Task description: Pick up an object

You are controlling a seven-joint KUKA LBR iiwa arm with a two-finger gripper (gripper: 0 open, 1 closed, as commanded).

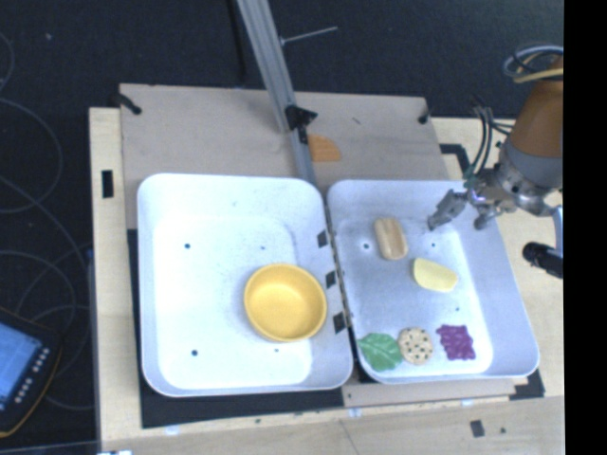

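The right bin (493, 282) holds a tan bread roll (390, 238), a yellow lemon-shaped piece (434, 275), a green leaf (379, 351), a chocolate-chip cookie (414, 345) and a purple grape bunch (457, 341). My gripper (462, 209) hovers over the bin's upper right part, to the right of the bread roll and above the yellow piece. Its fingers are spread apart with nothing between them. A yellow bowl (285, 301) sits in the left bin (190, 254).
A grey metal pole (270, 64) slants down from the top to the divide between the bins. An orange patch (322, 149) lies on the board behind the bins. The arm's orange band (541, 121) is at the right edge.
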